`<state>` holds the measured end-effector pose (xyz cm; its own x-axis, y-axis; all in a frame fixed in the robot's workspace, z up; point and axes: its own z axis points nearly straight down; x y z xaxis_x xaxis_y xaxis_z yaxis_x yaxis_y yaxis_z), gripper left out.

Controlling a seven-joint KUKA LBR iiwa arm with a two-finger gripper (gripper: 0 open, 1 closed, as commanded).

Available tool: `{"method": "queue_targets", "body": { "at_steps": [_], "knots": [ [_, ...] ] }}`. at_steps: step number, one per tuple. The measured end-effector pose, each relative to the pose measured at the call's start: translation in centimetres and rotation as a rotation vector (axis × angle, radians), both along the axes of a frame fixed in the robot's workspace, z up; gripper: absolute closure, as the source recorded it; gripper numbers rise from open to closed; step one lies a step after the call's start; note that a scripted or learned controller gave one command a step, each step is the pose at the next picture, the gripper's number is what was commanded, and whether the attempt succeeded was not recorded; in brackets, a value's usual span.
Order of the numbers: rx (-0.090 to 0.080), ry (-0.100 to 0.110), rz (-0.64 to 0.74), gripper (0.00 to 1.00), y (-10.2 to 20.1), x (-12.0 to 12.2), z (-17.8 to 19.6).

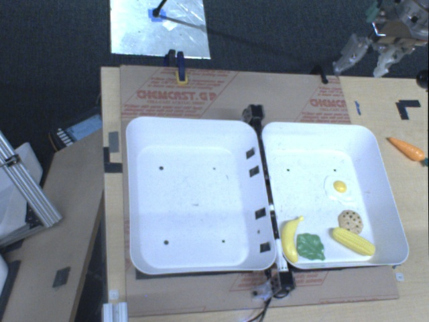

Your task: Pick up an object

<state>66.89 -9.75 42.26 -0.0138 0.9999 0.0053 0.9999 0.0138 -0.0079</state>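
The claw [367, 56] is seen at the upper right of the camera view, above the far edge of the tabletop [402, 123] and outside both bins. Its two pale fingers [350, 51] point down and are spread apart, and nothing is held between them — the claw is open and empty.

No particular object is named by the task, so any of the items may be taken. All of them are gathered in the near half of the right bin [375, 146]. A fried egg [339, 187] lies nearest to the claw, and a cookie [350, 220] is placed just below it. A corn cob [353, 241] lies near the front right corner, a banana [290, 239] lies against the front left wall, and a green leaf [310, 247] touches the banana on its right side. The left bin [134, 139] is not involved. A carrot [407, 149] rests on the tabletop outside the right bin, at its 3 o'clock side.

From the claw, the egg and the cookie lie toward about 6 o'clock, and the banana toward about 7 o'clock. The long axis of the corn runs from 10 to 4 o'clock, and that of the banana nearly from 12 to 6 o'clock, with a small curve.

It is judged that the reach is not yet begun. The claw must be carried down the view and over the far wall of the bin — and, for the corn, the fingers should probably be turned to close across its axis.
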Motion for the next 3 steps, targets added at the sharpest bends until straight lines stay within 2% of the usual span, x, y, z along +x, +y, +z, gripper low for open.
{"method": "queue_targets", "body": {
  "at_steps": [1,2,3],
  "knots": [
    [-0.006,-0.019,-0.008,0.00,0.8,-5.5,9.1],
    [-0.006,-0.013,-0.015,0.00,-0.8,-11.8,11.5],
    [-0.010,-0.016,-0.014,0.00,-5.7,-1.7,11.3]
  ]
}}
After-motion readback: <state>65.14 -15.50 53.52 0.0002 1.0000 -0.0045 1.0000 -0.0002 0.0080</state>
